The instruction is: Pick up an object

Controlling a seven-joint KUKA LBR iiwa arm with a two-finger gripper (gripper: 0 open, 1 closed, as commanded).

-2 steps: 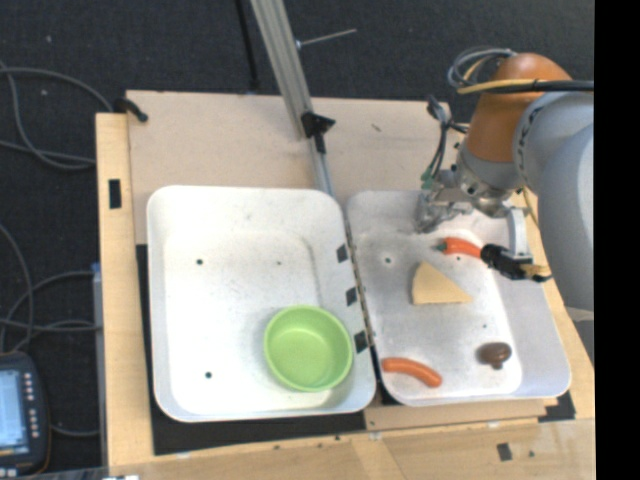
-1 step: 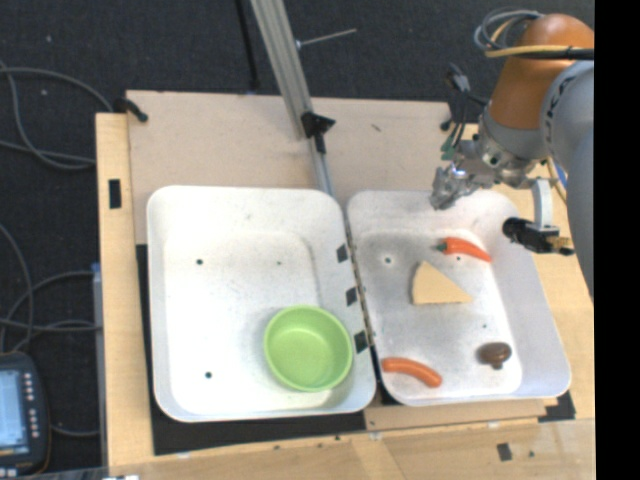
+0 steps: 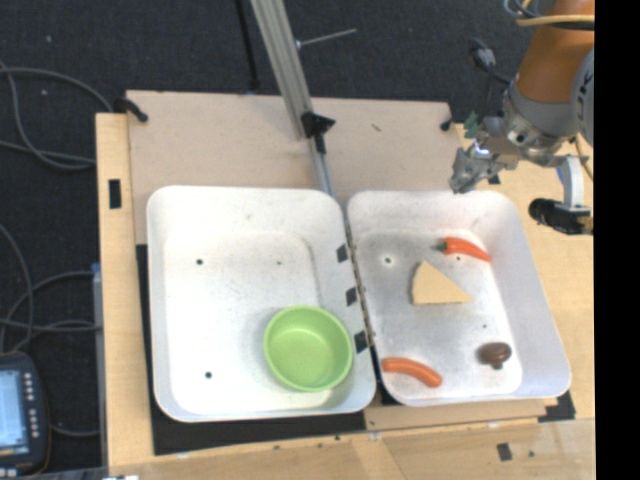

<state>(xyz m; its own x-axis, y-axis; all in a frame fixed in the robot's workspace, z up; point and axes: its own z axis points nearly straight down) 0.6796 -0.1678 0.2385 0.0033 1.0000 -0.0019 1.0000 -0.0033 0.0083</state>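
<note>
Gripper (image 3: 467,178): seen above the far rim of the right bin (image 3: 530,268); finger state cannot be told.
Right bin: an orange carrot (image 3: 466,249), a tan wedge (image 3: 438,287), an orange sausage (image 3: 411,370) and a small brown piece (image 3: 493,353) are scattered, well apart.
Left bin (image 3: 200,238): a green bowl (image 3: 308,347) is found near its front right corner.

The tool (image 3: 468,176) is hovering over the far rim of the right shallow white bin (image 3: 530,268), which is holding a tan cheese-like wedge (image 3: 437,286), two orange sausages (image 3: 466,249) and a small brown lump (image 3: 494,353).
</note>
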